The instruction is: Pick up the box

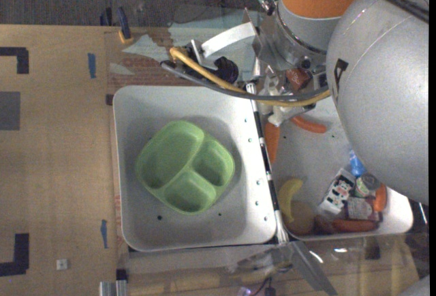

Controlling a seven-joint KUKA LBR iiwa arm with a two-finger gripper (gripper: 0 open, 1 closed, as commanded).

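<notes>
Camera view: the box [337,191] is seen lying ungrasped among clutter in the right bin [402,219], beside the banana [290,192]. Gripper state cannot be determined. Pickup is judged outstanding.

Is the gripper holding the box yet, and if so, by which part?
Cannot be told: the arm covers the gripper. A box lies in the right bin among other items, not lifted.
</notes>
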